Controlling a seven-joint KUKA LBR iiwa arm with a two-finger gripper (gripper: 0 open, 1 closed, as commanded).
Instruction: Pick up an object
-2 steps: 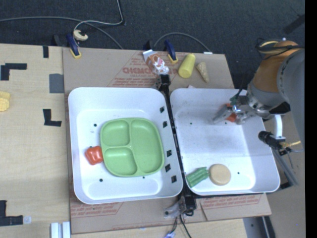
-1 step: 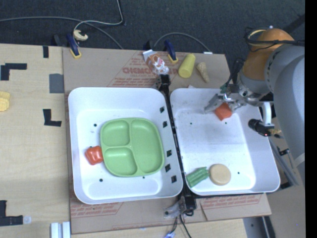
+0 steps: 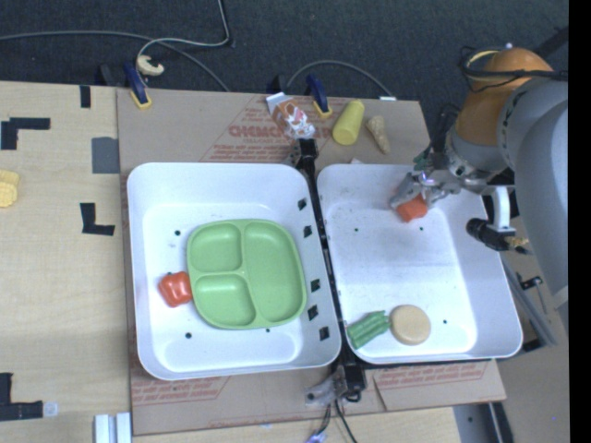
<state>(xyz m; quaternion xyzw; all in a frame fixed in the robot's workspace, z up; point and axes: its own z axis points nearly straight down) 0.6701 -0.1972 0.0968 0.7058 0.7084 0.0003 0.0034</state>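
Two shallow white bins sit side by side on the table, their inner walls touching along a dark seam down the middle. The right bin point(image 3: 480, 340) has plenty of bare floor through its centre; its things keep to the edges. The left bin point(image 3: 148, 201) is tighter, since a green divided plate point(image 3: 247, 272) takes up most of its floor, leaving free strips along the far wall and the near wall.

Beside the plate, against the left bin's left wall, lies a small orange-red piece point(image 3: 174, 289), touching the plate's edge. In the right bin's near part, a green leafy piece point(image 3: 367, 328) lies next to a round tan biscuit-like disc point(image 3: 410, 324), the two just touching. Beyond the bins, on the cardboard at the table's far edge, lie a yellow cylinder point(image 3: 348, 123), a small tan piece point(image 3: 379, 135) and a little carton point(image 3: 287, 114).

The gripper point(image 3: 418, 190) hangs over the right bin's far right corner, right at a small orange-red block point(image 3: 412, 209). The metal tips meet the block's top, but whether they pinch it I cannot tell.
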